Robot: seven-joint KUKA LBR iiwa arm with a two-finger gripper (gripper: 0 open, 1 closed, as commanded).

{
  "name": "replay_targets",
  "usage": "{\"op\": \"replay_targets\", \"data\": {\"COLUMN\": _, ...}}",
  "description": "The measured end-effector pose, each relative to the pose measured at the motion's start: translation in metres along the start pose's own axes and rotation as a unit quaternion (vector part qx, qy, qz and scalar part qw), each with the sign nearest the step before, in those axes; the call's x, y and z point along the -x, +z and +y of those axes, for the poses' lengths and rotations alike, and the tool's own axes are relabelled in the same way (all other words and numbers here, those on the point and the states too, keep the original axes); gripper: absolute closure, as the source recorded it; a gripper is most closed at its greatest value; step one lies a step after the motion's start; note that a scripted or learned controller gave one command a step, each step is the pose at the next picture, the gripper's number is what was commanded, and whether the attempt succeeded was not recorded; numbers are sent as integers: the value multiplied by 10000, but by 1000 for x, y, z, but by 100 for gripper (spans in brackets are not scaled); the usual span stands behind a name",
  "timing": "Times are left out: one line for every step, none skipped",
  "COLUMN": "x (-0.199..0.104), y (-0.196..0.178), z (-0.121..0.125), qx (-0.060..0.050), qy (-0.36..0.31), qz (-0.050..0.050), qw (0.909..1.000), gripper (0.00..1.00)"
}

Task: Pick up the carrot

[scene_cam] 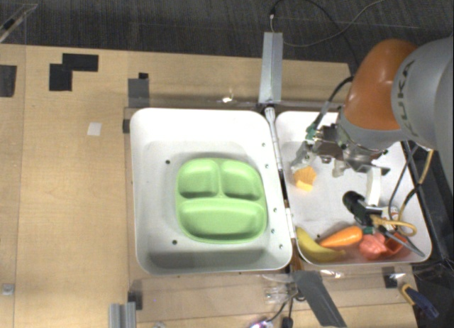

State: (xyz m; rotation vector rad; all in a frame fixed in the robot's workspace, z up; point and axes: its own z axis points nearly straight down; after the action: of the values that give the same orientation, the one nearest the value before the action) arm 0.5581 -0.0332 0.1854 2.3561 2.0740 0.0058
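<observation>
Carrot [342, 236]: not yet picked, lying flat at 5 o'clock in the right bin [320, 206], its tip touching the banana [316, 247] at its 8 o'clock, a red item [374, 246] just beside it at 3 o'clock. Hand [320, 163]: at 11 o'clock from the carrot and apart from it, fingers spread, empty, yellow block [305, 178] just beside; approach, grasp and lift all remain. Clearance: front wall close at the carrot's 6 o'clock, bare floor at its 12 o'clock, likely the freest entry.
</observation>
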Motion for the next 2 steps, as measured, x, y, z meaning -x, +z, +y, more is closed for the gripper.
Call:
{"op": "replay_targets", "data": {"x": 16, "y": 0, "z": -4, "qx": -6, "qy": 374, "qz": 2, "qw": 9993, "gripper": 0}}
{"op": "replay_targets", "data": {"x": 71, "y": 82, "z": 12, "qx": 103, "qy": 270, "qz": -6, "qw": 9996, "gripper": 0}}
